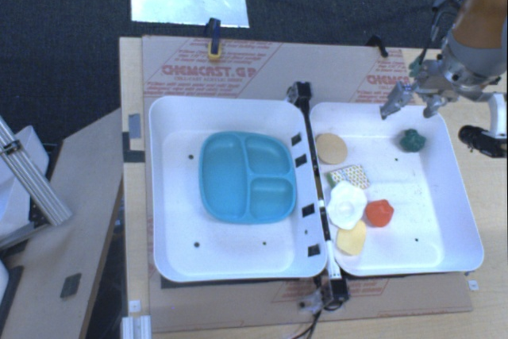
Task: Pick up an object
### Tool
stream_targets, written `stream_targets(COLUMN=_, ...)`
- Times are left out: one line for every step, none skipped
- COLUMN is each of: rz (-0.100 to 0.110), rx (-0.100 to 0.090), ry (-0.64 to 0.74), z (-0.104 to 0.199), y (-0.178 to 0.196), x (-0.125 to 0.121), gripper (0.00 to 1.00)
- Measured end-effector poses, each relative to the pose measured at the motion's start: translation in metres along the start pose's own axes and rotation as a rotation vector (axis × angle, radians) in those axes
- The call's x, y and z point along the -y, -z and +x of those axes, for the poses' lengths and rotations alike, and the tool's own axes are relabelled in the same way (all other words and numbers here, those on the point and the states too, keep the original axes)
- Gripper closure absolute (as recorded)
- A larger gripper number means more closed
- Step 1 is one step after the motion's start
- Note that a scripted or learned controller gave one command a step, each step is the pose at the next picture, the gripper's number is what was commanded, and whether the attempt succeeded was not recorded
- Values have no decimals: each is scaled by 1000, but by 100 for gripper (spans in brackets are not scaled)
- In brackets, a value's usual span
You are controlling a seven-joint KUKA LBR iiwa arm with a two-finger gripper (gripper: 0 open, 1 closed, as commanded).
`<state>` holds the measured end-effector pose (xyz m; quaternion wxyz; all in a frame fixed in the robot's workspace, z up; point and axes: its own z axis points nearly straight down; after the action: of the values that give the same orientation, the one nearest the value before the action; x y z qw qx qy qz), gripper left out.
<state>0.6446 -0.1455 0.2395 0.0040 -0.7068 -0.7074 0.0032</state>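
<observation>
Above the far right corner of the right bin (468,238), my gripper (413,100) is hanging with its two fingers spread apart and nothing showing between them, so I am counting the pick as not yet made. The grey wrist and orange band of the arm (480,16) are reaching in from the right behind it. Nearest to the fingers, just below and slightly right, a small dark green object (412,140) is sitting on the bin floor, apart from the fingertips; I am judging it the likeliest target, though any piece would do. Further out toward the divider, a round tan disc (331,148) is lying by itself, and below it a checkered piece (350,175) is touching a white flower-shaped piece (347,204). A red object (379,213) is sitting just beside the white one, and a yellow piece (352,238) is tucked against its lower edge. In the left bin (171,194), a blue divided plate (244,177) is lying flat, well apart from the gripper. As I am reading it, everything is resting untouched in the bins, so the whole of the task is remaining: lowering over a piece, closing, and lifting it clear.
</observation>
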Motion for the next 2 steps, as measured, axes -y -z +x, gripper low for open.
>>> stream_targets(rz=-12, rx=2, ry=2, z=0, y=8, x=-2, gripper=0)
stream_targets(rz=-9, rx=1, ry=1, z=2, y=-34, x=-1, gripper=0)
